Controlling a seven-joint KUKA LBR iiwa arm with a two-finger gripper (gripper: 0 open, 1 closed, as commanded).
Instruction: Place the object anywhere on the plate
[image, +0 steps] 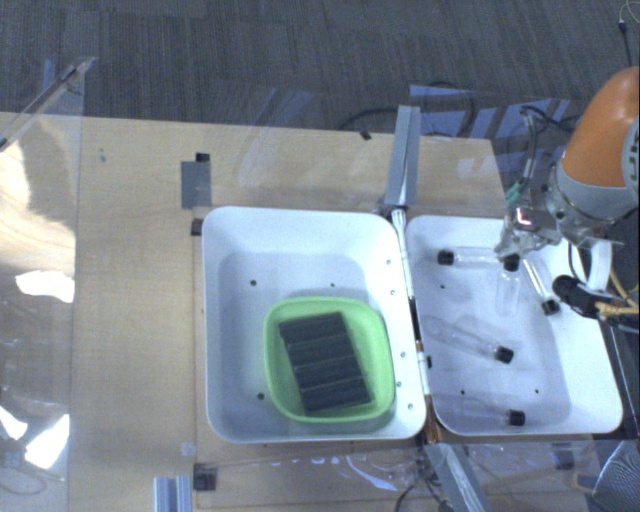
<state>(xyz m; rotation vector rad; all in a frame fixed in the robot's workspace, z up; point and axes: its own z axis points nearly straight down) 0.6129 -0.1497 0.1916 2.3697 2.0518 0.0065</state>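
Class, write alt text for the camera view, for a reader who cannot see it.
A green plate holding a dark ridged block sits in the left white bin. The arm's hand hangs over the right bin, where several clear tubes with black caps lie scattered.

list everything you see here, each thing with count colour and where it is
bins: 2, white, side by side on the bench
plate: 1, green, in the left bin, toward its near side
ridged block: 1, dark grey, lying on the plate
tubes: about 4, clear with black caps, scattered in the right bin; exact count hard to tell
bench: 1, light wood, under both bins
metal bar: 1, grey, at the far side between the bins
arm: 1, grey with an orange band, over the right bin's far right corner
gripper: 1, over the far part of the right bin, near a tube
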